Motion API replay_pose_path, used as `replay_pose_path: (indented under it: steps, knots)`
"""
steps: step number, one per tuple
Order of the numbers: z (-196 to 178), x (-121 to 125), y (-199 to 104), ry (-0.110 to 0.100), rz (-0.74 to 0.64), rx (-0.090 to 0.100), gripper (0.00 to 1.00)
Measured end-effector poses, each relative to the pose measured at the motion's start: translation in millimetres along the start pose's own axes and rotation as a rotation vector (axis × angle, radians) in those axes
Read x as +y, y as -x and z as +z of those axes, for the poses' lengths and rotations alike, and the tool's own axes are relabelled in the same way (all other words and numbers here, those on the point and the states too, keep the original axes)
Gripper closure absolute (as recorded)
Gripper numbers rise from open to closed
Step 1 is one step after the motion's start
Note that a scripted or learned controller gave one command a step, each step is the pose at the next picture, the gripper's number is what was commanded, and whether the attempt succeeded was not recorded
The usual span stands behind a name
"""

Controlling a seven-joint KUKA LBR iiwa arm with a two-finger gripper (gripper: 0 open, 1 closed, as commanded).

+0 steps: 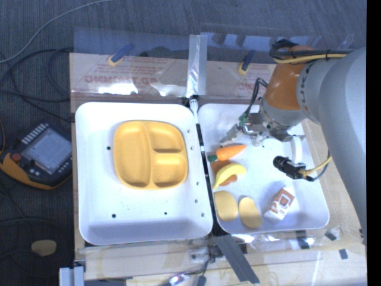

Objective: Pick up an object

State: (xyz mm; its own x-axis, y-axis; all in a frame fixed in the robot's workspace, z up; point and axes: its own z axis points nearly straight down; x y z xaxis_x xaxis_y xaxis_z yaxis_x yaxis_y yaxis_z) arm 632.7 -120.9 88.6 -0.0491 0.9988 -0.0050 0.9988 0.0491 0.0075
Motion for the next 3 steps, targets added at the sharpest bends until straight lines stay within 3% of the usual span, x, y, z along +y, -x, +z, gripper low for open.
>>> replay_pose_path:
  steps: [1,2,3]
  knots:
    - [-0.7,-19.0,-23.5,0.002,-0.076,0.0,0.0]
    - [-10.5,-18.1,-23.6,0.005,-0.075,0.001,1.0]
    - [-116.5,-21.3,-60.1,-0.009,-0.05,0.004,1.0]
